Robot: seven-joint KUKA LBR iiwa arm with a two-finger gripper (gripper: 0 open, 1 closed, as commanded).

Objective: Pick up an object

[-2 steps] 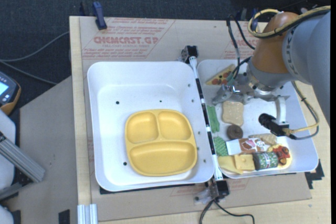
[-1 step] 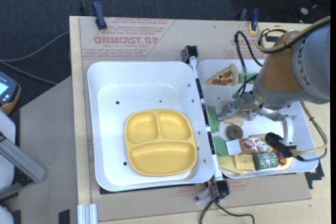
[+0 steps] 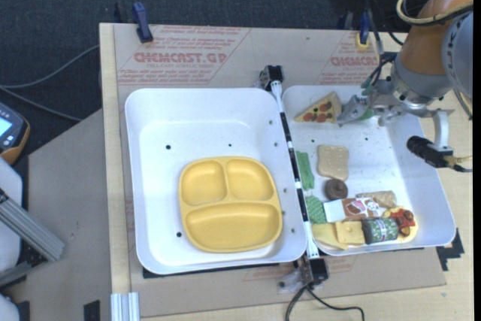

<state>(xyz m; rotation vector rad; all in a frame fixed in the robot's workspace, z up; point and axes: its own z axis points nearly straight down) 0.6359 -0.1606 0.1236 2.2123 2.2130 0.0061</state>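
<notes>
Over the right bin's (image 3: 421, 237) far end the gripper (image 3: 359, 109) is held low, just beside the pizza slice (image 3: 319, 110), w/ nothing seen pinched & its state can't be told, so approach is judged done, grasp & lift left.

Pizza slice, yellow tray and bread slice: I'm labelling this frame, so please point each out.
pizza slice (image 3: 319, 110), camera view, middle of its topping.
yellow tray (image 3: 228, 203), camera view, ridge between compartments.
bread slice (image 3: 333, 161), camera view, centre of its face.
</notes>
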